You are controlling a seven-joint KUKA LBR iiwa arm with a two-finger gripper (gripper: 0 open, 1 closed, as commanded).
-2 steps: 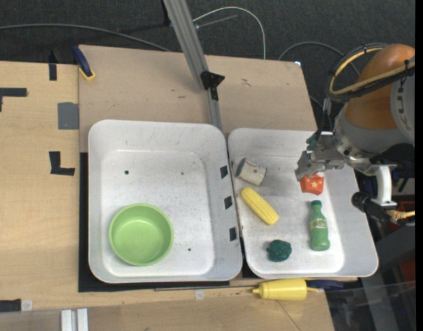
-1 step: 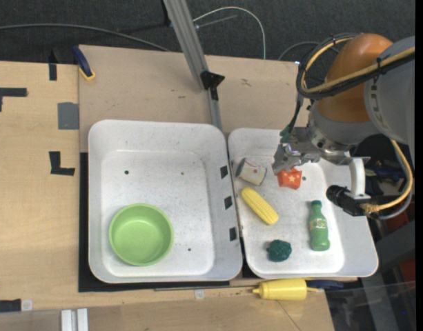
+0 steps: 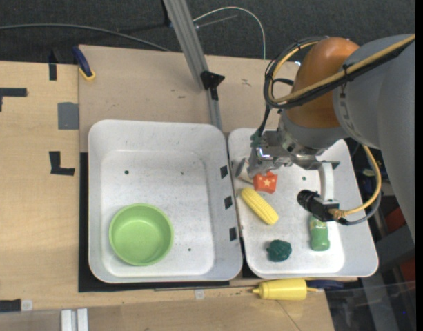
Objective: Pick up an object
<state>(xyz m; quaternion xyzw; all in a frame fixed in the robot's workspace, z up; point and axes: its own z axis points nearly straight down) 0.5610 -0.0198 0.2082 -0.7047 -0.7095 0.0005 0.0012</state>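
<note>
My gripper [image 3: 261,163] hangs low over the far-left part of the right bin [image 3: 359,257], under the grey arm with its orange band. Just in front of it lies a small red block with a yellow star [image 3: 266,182], very close to the gripper's tip; whether they touch I cannot tell. A yellow corn cob [image 3: 259,206] lies slantwise in front of the block. A dark green lumpy piece [image 3: 279,249] sits near the bin's front. A light green upright piece [image 3: 319,235] stands to the right of it.
The left bin [image 3: 156,140] holds a light green bowl [image 3: 141,234] in its front-left corner. A yellow bottle-like thing [image 3: 286,289] lies on the bench in front of the right bin. A grey pole [image 3: 190,36] slants up behind the bins.
</note>
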